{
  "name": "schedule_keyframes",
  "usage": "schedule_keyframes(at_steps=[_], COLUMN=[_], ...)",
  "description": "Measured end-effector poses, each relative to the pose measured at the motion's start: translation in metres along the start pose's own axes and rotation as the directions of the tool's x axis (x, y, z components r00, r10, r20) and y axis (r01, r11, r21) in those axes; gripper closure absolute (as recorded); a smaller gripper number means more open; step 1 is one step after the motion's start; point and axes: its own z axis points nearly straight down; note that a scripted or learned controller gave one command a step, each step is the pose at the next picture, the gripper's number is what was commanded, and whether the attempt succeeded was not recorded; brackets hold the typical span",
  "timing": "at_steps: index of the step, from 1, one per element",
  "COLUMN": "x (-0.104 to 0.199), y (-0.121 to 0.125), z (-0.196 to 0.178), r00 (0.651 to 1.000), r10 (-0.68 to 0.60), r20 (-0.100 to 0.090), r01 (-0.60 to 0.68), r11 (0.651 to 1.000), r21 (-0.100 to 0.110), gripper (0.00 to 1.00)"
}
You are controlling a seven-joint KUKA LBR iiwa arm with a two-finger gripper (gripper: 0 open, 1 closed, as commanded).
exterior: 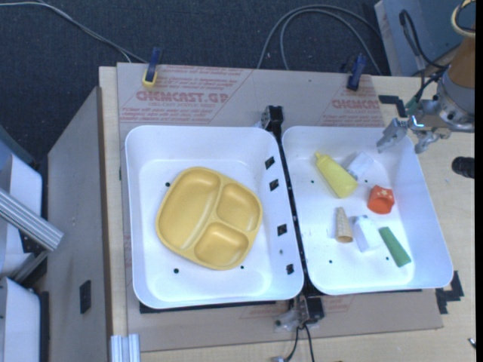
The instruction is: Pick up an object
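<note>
the gripper [404, 135] is seen empty, fingers apart, over the right bin's [430, 225] far edge; the yellow bottle [335, 175] lies down-left, long axis diagonal.

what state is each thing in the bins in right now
yellow divided tray: flat, left bin
yellow bottle: lying down, right bin
orange piece: resting, untouched
cone: on its side
green block: lying flat
hand: above the right bin's far edge, holding nothing
</note>
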Motion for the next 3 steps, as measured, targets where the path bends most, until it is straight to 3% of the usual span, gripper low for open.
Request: schedule_keyframes(at_steps=[1, 2, 3], x=[-0.001, -0.001, -0.001], y=[-0.009, -0.009, -0.009], z=[-0.347, -0.349, -0.360], r00=[1.000, 1.000, 1.000], r10=[-0.002, -0.002, -0.003], r20=[0.008, 0.005, 0.009], r01=[0.002, 0.002, 0.003], r11=[1.000, 1.000, 1.000], r21=[-0.018, -0.006, -0.010], gripper=[0.00, 1.00, 1.00])
